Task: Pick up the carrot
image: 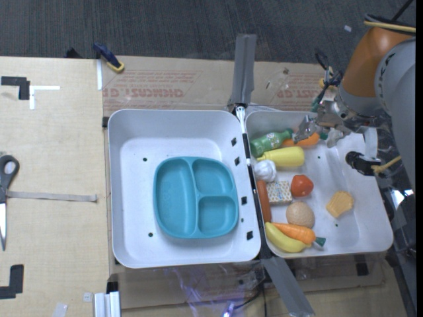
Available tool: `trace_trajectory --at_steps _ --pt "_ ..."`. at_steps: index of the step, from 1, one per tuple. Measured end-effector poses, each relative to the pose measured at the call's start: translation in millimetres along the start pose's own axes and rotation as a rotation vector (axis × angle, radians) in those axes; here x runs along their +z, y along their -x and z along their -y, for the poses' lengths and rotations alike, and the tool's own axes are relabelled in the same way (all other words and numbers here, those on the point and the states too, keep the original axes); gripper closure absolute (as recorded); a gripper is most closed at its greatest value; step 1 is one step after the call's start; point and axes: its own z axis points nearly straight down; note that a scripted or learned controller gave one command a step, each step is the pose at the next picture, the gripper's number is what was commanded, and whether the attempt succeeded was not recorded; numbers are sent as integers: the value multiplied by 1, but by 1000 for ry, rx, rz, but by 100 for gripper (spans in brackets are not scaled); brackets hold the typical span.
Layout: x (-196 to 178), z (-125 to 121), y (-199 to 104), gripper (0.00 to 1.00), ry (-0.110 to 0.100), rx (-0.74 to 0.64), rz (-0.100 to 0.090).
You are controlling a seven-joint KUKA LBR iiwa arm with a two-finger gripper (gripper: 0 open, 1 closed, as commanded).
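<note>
An orange carrot (295, 231) with a green tip lies near the front of the right bin (370, 240), resting across a yellow banana (283, 240). My gripper (310, 131) is at the far end of that bin, well away from this carrot. A small orange piece (308, 139) sits right under the gripper's tip, beside a green item (271, 139). I cannot make out whether that piece is held or merely touched.
The right bin also holds a yellow vegetable (284, 156), a white bulb (266, 170), a red tomato (301, 185), a cracker (279, 191), a sausage (264, 200), a beige ball (299, 213) and a cheese wedge (340, 204). The left bin (125, 177) bears a teal divided plate (196, 197).
</note>
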Motion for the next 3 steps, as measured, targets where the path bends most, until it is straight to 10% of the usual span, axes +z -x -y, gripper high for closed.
trace_trajectory --at_steps 2,3 --pt "18 -4 17 0 6 556 -10" --pt "20 48 16 0 3 659 -9"
